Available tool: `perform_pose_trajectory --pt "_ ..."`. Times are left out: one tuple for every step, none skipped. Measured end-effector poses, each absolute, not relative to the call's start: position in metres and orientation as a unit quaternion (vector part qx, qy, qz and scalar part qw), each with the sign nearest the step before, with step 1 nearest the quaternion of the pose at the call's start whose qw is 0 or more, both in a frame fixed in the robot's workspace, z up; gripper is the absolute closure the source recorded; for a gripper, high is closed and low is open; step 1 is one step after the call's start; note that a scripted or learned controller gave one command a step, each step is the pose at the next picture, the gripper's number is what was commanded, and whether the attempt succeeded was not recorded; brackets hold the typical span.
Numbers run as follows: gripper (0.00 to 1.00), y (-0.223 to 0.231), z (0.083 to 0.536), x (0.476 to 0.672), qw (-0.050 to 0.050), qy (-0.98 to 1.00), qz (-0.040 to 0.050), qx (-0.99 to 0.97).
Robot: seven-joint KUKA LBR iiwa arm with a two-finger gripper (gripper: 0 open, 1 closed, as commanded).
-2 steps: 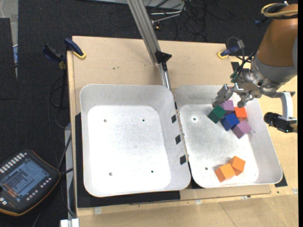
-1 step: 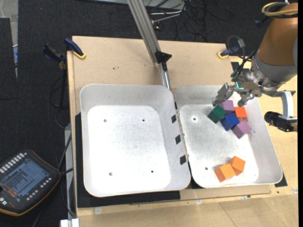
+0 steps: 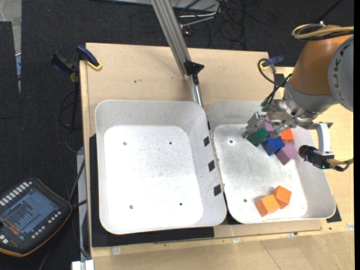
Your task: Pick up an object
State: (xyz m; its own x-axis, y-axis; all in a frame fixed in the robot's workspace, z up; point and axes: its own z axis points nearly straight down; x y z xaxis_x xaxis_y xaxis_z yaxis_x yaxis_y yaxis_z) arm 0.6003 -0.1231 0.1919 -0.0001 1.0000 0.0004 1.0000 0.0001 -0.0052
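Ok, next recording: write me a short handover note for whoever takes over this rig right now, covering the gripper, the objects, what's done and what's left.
Gripper: down over the upper part of the right bin, at the cluster of blocks; whether it has closed on anything can't be read from this view.
Objects: green block, blue block, purple block and a small orange block bunched under the wrist. Two more orange blocks lie touching near the front of the right bin.
Done: arm is positioned at the cluster.
Left: confirm a grasp and lift one object; nothing is visibly raised yet.
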Motion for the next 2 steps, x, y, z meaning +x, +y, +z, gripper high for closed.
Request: perform_pose_trajectory --pt "0.0 -0.129 0.131 0.603 0.002 -0.707 0.002 -0.708" --pt "0.0 -0.128 0.093 0.602 0.001 -0.707 0.0012 -0.707"
